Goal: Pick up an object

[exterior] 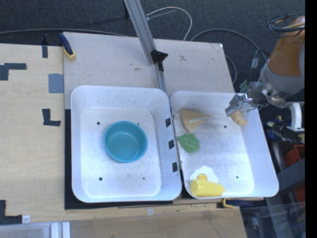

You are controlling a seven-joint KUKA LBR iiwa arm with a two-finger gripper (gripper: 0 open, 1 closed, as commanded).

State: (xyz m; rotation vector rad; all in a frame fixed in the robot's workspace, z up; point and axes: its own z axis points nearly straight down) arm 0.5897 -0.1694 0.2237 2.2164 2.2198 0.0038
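So the claw point(237, 110) is parked over the far right rim of the right bin point(262, 152), and it looks like a small tan piece point(240, 118) is pinched at its tip. A tan wedge point(192, 119) sits just left of it, a green leaf point(188, 143) down-left, a yellow object point(205, 187) well below. My guess: grab's done, next is a clean lift.
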